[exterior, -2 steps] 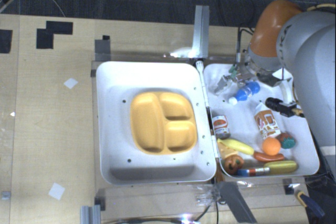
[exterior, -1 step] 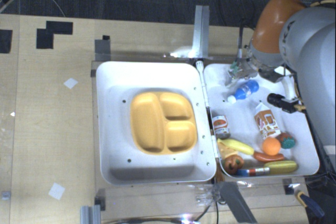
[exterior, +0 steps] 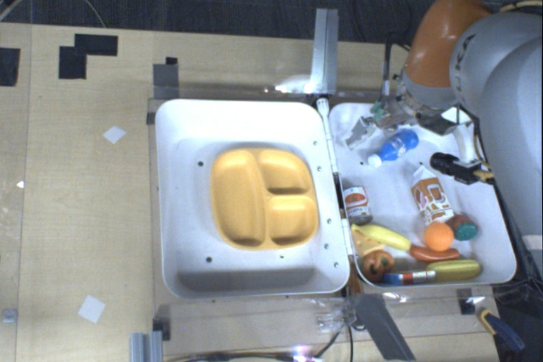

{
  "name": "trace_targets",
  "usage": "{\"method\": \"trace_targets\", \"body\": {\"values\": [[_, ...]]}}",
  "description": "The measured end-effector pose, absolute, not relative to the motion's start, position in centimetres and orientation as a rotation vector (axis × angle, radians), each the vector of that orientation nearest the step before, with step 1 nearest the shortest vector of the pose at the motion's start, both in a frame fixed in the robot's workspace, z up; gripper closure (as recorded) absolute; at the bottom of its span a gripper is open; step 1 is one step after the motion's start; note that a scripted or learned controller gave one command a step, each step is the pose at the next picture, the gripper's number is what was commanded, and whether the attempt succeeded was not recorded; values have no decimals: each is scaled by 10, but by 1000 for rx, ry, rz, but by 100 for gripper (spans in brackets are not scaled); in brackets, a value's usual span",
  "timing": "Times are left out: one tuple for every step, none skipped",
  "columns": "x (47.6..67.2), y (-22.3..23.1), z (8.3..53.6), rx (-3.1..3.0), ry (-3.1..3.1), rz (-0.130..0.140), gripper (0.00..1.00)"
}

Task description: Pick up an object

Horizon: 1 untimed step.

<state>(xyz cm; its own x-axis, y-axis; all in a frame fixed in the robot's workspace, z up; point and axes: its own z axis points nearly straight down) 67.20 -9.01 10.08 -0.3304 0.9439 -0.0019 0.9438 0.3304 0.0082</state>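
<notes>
Surface (exterior: 76,208): pale wood, carrying two shallow white bins side by side.
Left bin (exterior: 174,182): on the view's left, holding one yellow tray (exterior: 263,197) with three compartments, lying flat near the bin's middle.
Right bin (exterior: 501,254): on the view's right, holding all the loose objects.
Arm (exterior: 501,72): grey with an orange band, reaching in from the view's right over the far end of the right bin.
Pincer (exterior: 366,128): low over the far left corner of the right bin, just beside the blue bottle; I cannot tell whether it is spread or pressed together, and nothing is seen pinched in it.
Blue bottle (exterior: 397,144): lying on its side at the far end of the right bin, its white cap pointing toward the bin's left wall.
Small can (exterior: 357,203): red and white label, against the left wall, about midway along the bin.
Snack packet (exterior: 431,197): orange and white, lying tilted right of the bin's middle.
Orange ball (exterior: 439,236): just below the packet, beside a dark round item too small to identify.
Banana (exterior: 382,235): lying slantwise below the can.
Near end of the bin: a yellow oblong piece (exterior: 454,270) and a marker (exterior: 405,276) lie along the near wall, close together.
</notes>
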Motion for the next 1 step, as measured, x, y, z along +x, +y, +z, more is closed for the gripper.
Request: {"method": "trace_targets", "body": {"values": [[662,-141,87,1999,2415,6,0]]}}
